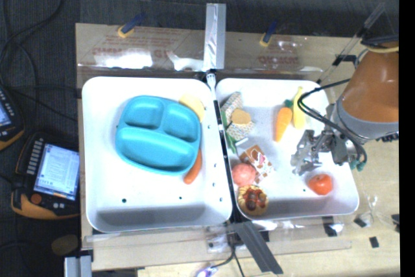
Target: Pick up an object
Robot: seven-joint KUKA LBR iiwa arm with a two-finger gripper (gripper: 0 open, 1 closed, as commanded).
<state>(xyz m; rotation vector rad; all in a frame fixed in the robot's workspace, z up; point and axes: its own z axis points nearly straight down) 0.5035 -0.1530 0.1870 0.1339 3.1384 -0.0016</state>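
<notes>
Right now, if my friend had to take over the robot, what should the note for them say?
Hand: low in the right bin, near its right side. I can't tell if it is open or shut, and nothing shows in it.
Things: tomato just beside the hand; carrot and banana further back; pink ball and other toy food along the divider. The blue tray sits in the left bin.
Done: arm is down among the toys.
Left: grip one, probably the tomato, and lift it.
</notes>
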